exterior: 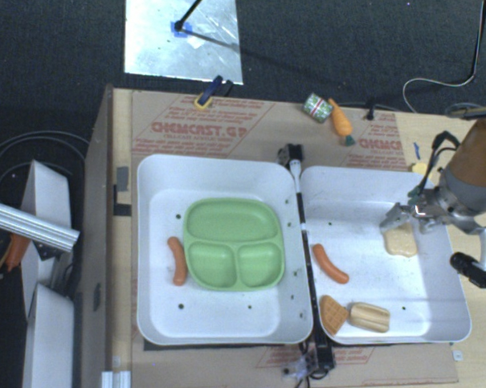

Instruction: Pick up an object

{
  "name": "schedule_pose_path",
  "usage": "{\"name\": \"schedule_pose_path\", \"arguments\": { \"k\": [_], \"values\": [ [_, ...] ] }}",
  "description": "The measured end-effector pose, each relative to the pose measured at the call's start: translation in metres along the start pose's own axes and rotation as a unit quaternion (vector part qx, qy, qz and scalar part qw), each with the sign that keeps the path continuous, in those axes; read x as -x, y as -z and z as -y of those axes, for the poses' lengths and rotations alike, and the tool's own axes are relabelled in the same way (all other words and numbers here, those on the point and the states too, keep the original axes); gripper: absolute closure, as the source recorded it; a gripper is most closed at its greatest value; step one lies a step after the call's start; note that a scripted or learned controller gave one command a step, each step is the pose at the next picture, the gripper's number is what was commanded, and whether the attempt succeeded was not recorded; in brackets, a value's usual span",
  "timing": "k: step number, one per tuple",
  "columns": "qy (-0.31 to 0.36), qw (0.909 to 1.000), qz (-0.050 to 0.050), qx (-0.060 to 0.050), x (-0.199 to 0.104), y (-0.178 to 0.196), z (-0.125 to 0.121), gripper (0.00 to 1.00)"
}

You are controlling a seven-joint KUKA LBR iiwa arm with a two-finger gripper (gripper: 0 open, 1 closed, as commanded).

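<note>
We see a pale, flat, bread-like piece (401, 241) lying in the right bin (363, 194), toward its far right side. The end effector (412, 214) sits just above it, touching or nearly so; we cannot tell how its fingers stand. That bin also holds a sausage (330, 264) near its left wall, and along its near edge a waffle wedge (332, 314) beside a tan bread roll (369, 317). The left bin (163, 186) holds a green divided plate (233, 243) at its middle, with a second sausage (176, 261) just left of it. Both bins rest on the table (230, 120).
</note>
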State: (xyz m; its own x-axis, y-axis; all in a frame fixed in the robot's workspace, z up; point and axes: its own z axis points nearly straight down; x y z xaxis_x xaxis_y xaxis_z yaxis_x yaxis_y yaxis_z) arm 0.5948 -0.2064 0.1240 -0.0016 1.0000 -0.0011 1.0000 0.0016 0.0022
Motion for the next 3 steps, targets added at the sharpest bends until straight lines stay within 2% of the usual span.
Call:
{"name": "schedule_pose_path", "arguments": {
  "k": [1,2,3],
  "values": [
    [0.000,1.0000,0.000,0.000,0.000,-0.006,-0.001,0.00],
    [0.001,1.0000,0.000,0.000,0.000,0.011,-0.002,0.00],
    [0.000,1.0000,0.000,-0.001,0.000,-0.001,0.000,0.00]
  ]
}}
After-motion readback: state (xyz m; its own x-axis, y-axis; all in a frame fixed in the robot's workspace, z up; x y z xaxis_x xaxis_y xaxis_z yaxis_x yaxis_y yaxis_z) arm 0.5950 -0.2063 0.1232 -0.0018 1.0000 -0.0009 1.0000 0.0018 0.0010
